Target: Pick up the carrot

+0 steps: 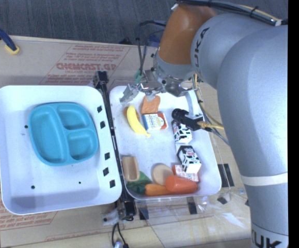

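The carrot [156, 190] is orange with a green leafy top. It lies along the front wall of the right bin [208, 156], its leaves pointing left. My gripper [140, 91] hangs over the far end of that bin, above a yellow banana [135, 120] and an orange wedge [150, 105]. Its fingers stand open with nothing between them. The carrot is far from the gripper, at the opposite end of the bin.
A red vegetable [181, 184] and a tan round slice [162, 172] touch the carrot. A wooden block [130, 168], a small carton [154, 121] and two cow-patterned cartons [182, 132] share the bin. The left bin [7, 138] holds a blue divided plate [63, 133].
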Controlling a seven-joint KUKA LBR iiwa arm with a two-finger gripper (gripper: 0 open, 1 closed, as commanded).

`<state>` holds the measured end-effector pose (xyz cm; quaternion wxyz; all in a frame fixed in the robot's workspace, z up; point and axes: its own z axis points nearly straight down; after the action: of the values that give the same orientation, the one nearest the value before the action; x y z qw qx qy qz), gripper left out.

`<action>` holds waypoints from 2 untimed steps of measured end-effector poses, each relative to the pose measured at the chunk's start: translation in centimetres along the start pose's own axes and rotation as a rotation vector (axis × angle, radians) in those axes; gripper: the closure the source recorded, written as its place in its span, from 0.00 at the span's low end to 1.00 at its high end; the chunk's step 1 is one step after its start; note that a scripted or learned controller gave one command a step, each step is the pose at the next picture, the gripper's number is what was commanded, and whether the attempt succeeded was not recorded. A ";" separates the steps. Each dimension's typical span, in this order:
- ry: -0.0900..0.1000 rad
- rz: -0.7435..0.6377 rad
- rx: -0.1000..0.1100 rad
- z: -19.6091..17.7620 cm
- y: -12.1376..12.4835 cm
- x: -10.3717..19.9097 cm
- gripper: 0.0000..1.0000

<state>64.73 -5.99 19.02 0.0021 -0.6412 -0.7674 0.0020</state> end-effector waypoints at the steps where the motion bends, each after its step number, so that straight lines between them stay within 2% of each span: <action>1: -0.003 0.083 -0.008 8.8 -2.3 -3.3 0.00; 2: -0.002 0.107 -0.012 -0.6 -3.2 0.0 0.00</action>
<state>61.56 -6.55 19.65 -0.0027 -0.6813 -0.7320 -0.0019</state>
